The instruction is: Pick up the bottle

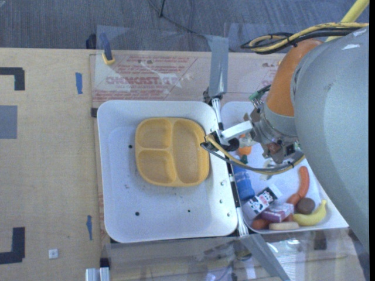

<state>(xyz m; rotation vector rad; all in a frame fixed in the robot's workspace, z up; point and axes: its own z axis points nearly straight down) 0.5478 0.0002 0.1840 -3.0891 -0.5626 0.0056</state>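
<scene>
Bottle (243,187): the small blue item, probably it, lying flat in the right bin (328,212), just view-right of the yellow plate (171,151) and a little lower, across the wall between bins. It rests near that wall, so access from that side looks tight.

Further view-right of the plate, close by the bottle: black-and-white carton (261,201), purple pack (279,213), banana (310,215), red sausage (303,180). Crowded, so a wrong grab is a risk.

Gripper (270,148) hangs over the right bin, view-right of the plate at about its height, above the bottle in view and not on it. Nothing seen held. Open or closed: cannot tell, wrist and cables (258,167) hide it.

The plate sits alone in the left bin (117,215).
</scene>
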